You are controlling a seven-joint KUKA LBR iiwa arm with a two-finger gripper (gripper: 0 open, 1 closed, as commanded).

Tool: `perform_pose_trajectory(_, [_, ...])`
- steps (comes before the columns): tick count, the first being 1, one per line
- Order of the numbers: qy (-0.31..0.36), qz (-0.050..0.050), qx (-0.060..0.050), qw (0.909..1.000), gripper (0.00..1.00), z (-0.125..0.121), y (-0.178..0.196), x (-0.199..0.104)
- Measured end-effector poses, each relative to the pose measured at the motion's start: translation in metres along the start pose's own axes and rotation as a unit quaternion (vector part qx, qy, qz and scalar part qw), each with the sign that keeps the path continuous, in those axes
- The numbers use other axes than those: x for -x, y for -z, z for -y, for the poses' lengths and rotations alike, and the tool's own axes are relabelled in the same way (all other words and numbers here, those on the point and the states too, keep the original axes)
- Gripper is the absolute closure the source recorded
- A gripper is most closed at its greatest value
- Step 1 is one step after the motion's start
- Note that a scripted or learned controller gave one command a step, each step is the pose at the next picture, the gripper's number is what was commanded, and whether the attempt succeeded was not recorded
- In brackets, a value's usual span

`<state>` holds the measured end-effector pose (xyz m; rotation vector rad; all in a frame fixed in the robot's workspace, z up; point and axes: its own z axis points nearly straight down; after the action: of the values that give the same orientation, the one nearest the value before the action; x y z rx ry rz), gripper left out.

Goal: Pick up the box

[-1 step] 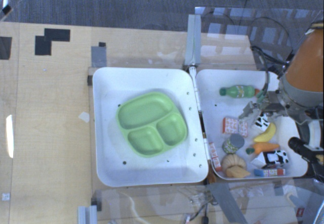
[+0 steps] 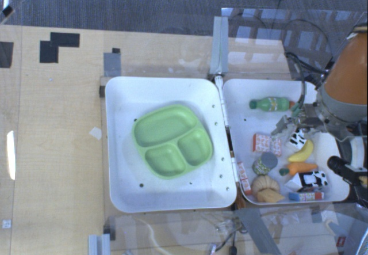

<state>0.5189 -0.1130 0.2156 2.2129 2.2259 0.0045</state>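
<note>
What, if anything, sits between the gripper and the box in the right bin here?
Nothing visible does. The gripper hangs over the right bin, just up and right of the box, a small red-and-white patterned one lying flat. The black-and-white toy and banana lie right of the box, beside the path rather than across it.

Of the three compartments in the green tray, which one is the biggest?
The long compartment across the far side of the green tray spans its width; the other two split the near side.
</note>
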Motion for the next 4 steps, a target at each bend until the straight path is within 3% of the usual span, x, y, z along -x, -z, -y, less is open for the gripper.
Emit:
perform_pose_trajectory(1, [0.142,0.000,0.002,0.9899,0.00,-0.033,-0.118,-0.020])
perform_pose_trajectory(2, [0.195,0.001,0.004,0.9808,0.00,-0.083,-0.126,-0.011])
perform_pose_trajectory(3, [0.230,0.002,0.006,0.9731,0.00,-0.003,-0.125,-0.007])
perform_pose_trajectory(4, [0.104,0.001,0.005,0.9946,0.00,-0.040,-0.126,-0.017])
